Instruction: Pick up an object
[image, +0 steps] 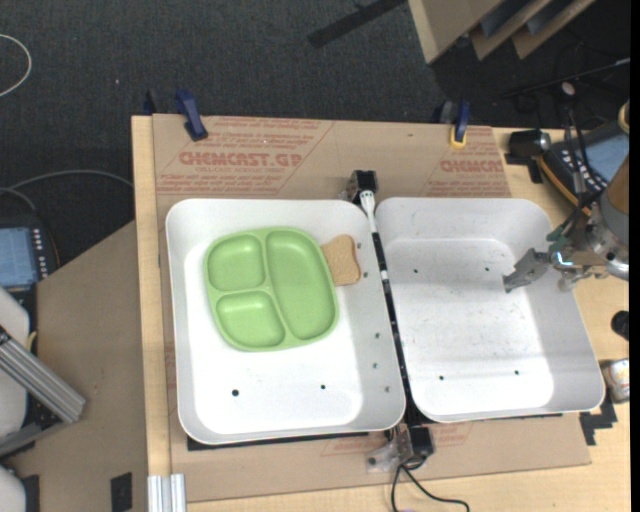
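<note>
i'm hovering the grey two-finger gripper (540, 265), fingers parted and holding nothing, over the white right bin (480, 390); next i'm needing to reach the tan bread-like slice (343, 260) beside the green divided plastic plate (270, 290).

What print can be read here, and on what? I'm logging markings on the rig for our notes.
"CHEMCAST GP", red, on the brown board behind the left bin.
The same red print on the board behind the right bin, cut off: "CHEMCAS".
Smaller red lines above and below both: too small to read.
</note>
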